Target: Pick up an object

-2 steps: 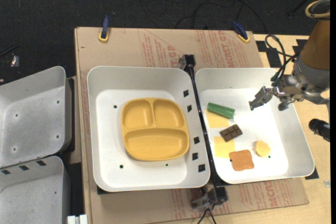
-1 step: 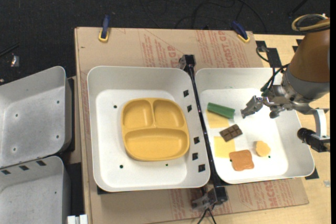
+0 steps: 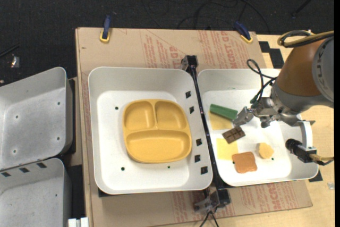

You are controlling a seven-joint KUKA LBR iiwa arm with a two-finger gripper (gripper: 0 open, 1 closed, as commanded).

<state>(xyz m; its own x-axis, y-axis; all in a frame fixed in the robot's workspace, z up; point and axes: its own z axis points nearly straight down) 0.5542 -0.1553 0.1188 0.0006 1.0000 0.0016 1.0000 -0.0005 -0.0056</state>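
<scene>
Camera view, pincer (image 3: 245,116) (grip state unclear) above brown block (image 3: 233,135), long axis diagonal

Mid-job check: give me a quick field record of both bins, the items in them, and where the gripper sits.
left bin: yellow plastic divided plate
right bin: green block, brown chocolate-like square, pale yellow flat slice, orange toast-shaped piece, small yellow chunk
gripper: above right bin, between green block and brown square
held object: none visible

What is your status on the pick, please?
Gripper low over right bin, fingers at brown piece. Grasp unconfirmed. Green block and yellow pieces crowd close.
</scene>
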